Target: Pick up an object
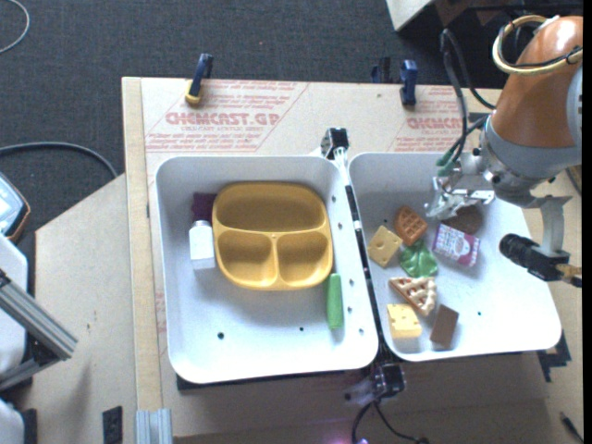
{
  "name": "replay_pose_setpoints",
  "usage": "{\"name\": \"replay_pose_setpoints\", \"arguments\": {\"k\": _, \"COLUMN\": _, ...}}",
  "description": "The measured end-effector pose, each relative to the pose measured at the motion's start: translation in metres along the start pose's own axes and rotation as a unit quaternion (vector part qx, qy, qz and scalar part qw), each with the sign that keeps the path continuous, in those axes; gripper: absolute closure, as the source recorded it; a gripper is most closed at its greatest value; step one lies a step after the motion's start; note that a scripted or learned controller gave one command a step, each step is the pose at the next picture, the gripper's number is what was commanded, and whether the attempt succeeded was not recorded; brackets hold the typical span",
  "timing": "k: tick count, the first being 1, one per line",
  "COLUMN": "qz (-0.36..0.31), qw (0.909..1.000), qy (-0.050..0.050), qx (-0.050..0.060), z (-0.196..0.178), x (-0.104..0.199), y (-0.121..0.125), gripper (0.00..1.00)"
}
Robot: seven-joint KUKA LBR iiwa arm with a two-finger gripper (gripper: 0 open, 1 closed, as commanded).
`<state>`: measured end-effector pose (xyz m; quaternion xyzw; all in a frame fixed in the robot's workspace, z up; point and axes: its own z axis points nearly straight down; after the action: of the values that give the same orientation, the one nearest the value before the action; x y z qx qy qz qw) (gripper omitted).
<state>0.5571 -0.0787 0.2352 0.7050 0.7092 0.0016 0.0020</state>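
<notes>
My gripper [450, 202] hangs over the back middle of the right bin [518, 336], just above and right of a brown waffle-like piece [410, 223]. A pink and white packet [455, 244] lies right below the gripper. Further forward lie a yellow cheese wedge [383, 245], a green leafy piece [421, 262], a pizza-like slice [413, 292], a yellow block [402, 320] and a brown bar [444, 326]. I see nothing held.
The left bin [176, 248] holds a yellow divided tray [272, 233], a small white bottle [201, 244], a dark purple thing [203, 203] and a green stick [334, 301]. A black cylinder [527, 252] juts in from the right above the right bin. Clamps sit at the board's back edge.
</notes>
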Motion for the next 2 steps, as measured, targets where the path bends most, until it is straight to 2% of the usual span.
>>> {"name": "replay_pose_setpoints", "arguments": {"k": 1, "qz": 0.001, "qw": 1.0000, "qy": 0.001, "qx": 0.004, "z": 0.014, "x": 0.033, "y": 0.005, "gripper": 1.00}}
{"name": "replay_pose_setpoints", "arguments": {"k": 2, "qz": 0.002, "qw": 1.0000, "qy": 0.000, "qx": 0.000, "z": 0.004, "x": 0.032, "y": 0.015, "gripper": 1.00}}
